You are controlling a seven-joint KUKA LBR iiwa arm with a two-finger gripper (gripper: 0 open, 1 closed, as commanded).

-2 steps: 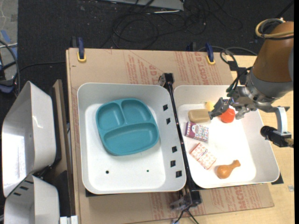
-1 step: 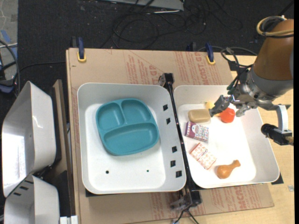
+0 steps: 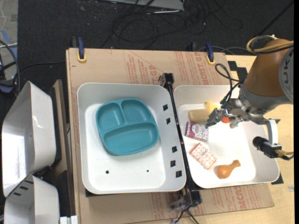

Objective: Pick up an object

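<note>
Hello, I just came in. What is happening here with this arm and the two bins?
A robot arm reaches in from the right over the right bin, with its tool low near the bin's far side. That bin holds a purple box, a pink packet, an orange drumstick toy and a tan block. The left bin holds a teal plate.

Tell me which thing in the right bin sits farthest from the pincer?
The orange gourd-shaped toy, alone near the bin's front edge. The two small packets and the tan block lie closer to the pincer.
</note>
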